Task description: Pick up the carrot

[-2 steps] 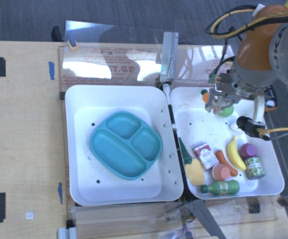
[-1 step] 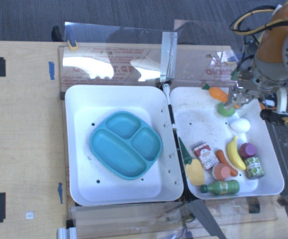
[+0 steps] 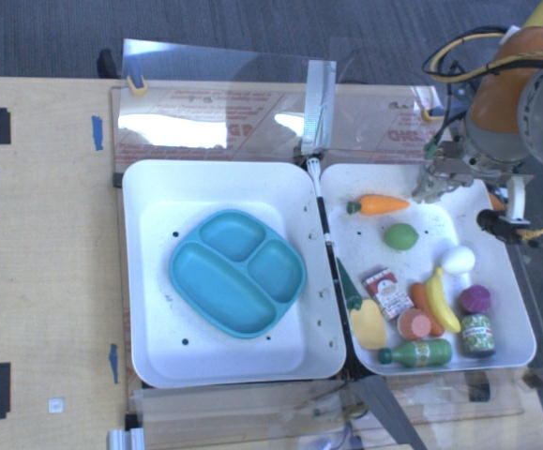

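Observation:
An orange carrot [image 3: 382, 205] with a green stem end lies near the back of the right bin [image 3: 519, 289], pointing left to right. My gripper [image 3: 432, 185] hangs just right of the carrot's tip, over the bin's back right area, and nothing shows between its fingers. The grey arm with its orange band [image 3: 510, 101] rises behind it at the upper right.
Just in front of the carrot sits a green lime [image 3: 400, 237]. Nearer the front of the right bin are a white egg [image 3: 458, 260], a banana [image 3: 442, 300], a purple fruit [image 3: 475, 299], a green bottle [image 3: 415, 352] and a small packet [image 3: 387, 292]. A blue divided plate [image 3: 237, 272] fills the left bin [image 3: 149, 204].

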